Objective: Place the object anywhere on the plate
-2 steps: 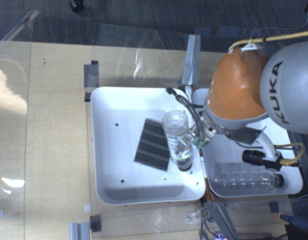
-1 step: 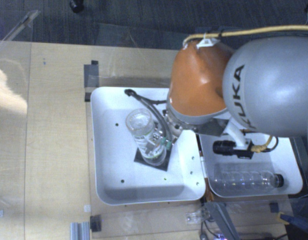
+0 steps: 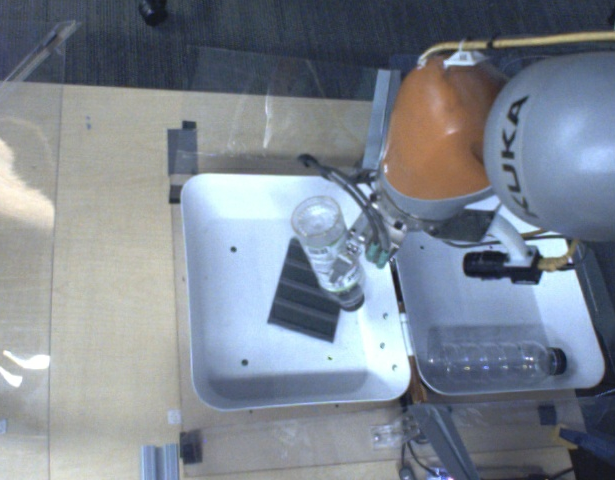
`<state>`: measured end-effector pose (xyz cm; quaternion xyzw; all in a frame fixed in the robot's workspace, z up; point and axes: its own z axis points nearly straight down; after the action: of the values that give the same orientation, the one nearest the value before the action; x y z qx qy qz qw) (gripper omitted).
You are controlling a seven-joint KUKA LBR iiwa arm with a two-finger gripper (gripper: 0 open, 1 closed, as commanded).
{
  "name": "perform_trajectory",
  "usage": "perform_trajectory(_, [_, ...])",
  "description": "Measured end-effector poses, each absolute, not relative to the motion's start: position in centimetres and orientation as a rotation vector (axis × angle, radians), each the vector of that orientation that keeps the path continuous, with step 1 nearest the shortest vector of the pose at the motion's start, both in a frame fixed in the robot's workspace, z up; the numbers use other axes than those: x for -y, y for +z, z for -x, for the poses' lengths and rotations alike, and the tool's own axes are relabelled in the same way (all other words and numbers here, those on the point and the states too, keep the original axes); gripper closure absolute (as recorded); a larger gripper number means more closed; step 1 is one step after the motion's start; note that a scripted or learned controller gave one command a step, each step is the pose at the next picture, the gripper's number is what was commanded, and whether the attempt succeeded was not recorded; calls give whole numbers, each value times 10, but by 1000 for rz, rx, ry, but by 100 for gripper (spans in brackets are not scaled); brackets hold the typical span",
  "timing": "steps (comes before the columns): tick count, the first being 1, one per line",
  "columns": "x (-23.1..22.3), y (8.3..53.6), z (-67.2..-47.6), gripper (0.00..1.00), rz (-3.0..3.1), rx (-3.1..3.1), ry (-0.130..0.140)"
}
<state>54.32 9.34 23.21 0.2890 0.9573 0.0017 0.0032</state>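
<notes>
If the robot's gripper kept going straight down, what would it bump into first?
Probably the clear cup right under the gripper, and below it the dark ridged plate in the left bin. Depth is hard to judge from above.

A clear plastic cup [image 3: 325, 248] stands tilted near the middle of the frame, inside the left white bin [image 3: 217, 298], its open round rim toward the top and its base lower right. The base rests on the upper right corner of a dark, ribbed rectangular plate [image 3: 302, 298], which lies flat and slightly askew on the bin floor, running down and to the left of the cup.
</notes>
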Motion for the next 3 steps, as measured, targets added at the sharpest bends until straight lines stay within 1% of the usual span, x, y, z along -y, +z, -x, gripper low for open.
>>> perform_trajectory(1, [-89, 251, -577, 100, -406, -3106, 6])
perform_trajectory(2, [-148, 225, -560, 100, 73, -3134, 5])
perform_trajectory(3, [-92, 186, -618, 100, 88, -3132, 4])
